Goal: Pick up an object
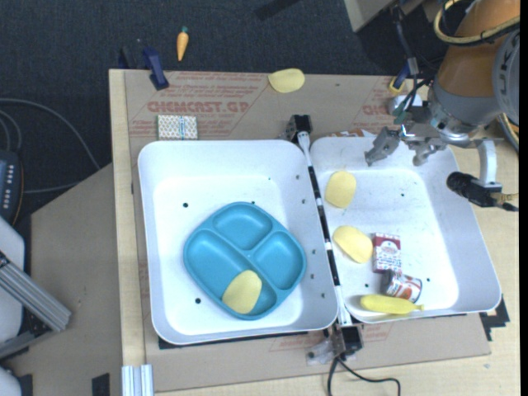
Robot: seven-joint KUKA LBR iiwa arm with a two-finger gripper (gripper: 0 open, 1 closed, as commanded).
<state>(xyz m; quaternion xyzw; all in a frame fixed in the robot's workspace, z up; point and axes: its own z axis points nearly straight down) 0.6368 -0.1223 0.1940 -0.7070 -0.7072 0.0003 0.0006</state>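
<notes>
Reaching from right, arm [470, 73] over right bin's [462, 246] far edge, fingers [402, 151] spread wide, holding nothing.

Only readable bit is red print "CHEMCAST GP" on the brown board [210, 101], well off to the left of the gripper [402, 151]. The small cartons' labels are too blurry.

One fixed camera above the surface [206, 97], looking down at a slant, both white bins [165, 172] fully framed, arm [474, 64] entering from right
</notes>
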